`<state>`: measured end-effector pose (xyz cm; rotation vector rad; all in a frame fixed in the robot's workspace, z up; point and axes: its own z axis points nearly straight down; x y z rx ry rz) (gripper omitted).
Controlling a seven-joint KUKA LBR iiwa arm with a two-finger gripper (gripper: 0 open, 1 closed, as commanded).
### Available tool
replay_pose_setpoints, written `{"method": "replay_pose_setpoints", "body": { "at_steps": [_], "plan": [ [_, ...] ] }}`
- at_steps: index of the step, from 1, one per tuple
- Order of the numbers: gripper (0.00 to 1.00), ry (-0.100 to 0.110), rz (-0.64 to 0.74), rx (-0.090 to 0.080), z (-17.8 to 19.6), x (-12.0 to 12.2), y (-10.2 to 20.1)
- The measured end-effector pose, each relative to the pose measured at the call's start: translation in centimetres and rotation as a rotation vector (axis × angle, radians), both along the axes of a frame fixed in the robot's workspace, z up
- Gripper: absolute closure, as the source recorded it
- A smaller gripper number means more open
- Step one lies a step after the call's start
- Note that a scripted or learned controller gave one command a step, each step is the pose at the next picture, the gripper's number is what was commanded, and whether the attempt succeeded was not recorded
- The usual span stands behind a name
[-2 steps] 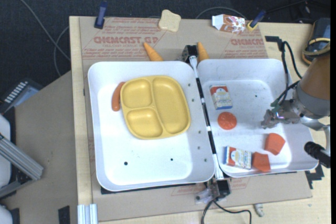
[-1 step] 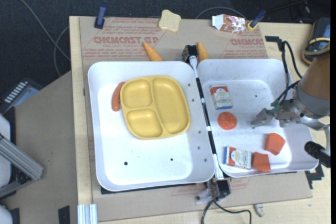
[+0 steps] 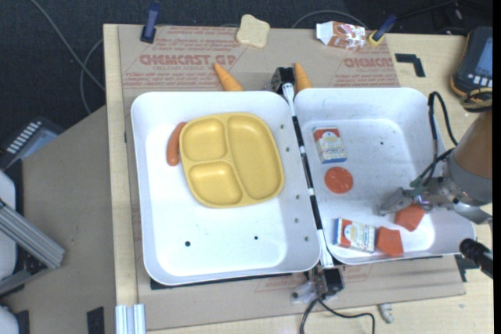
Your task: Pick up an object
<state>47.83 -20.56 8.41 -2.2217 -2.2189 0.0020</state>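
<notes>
1. On my feed, the grey arm with its orange band (image 3: 474, 156) comes in from the right edge and reaches down into the right-hand shallow white bin (image 3: 368, 105).
2. The two-finger gripper (image 3: 407, 203) sits low over the right part of that bin, its metal fingers (image 3: 391, 203) pointing left. From this angle I cannot tell whether they are open or closed.
3. A small orange-red block (image 3: 410, 217) lies just below and beside the fingertips, apparently touching them; I cannot see it between the fingers, so I won't call it held.
4. In the same bin, along the near wall, I see a small printed carton lying flat (image 3: 355, 235) with another orange-red piece (image 3: 391, 242) touching its right end.
5. Nearer the bin's middle are a flat round red disc (image 3: 339, 181) and, just above it, a small red-and-white box (image 3: 329, 145).
6. The left-hand white bin (image 3: 156, 246) holds a yellow plastic three-compartment plate (image 3: 232, 159), with an orange sausage-shaped toy (image 3: 172, 145) tucked against the plate's left edge.
7. Behind the bins, on the brown printed cardboard sheet (image 3: 184, 56), I see a slice of toy bread (image 3: 252, 30), an orange carrot-shaped piece (image 3: 227, 77) and a crumpled white-and-red wrapper (image 3: 341, 34).
</notes>
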Motion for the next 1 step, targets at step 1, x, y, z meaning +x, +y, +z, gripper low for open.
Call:
{"method": "replay_pose_setpoints", "body": {
  "at_steps": [1],
  "plan": [
    [1.0, -0.003, 0.0, -0.001, 1.01, 0.08, 0.04]
  ]
}}
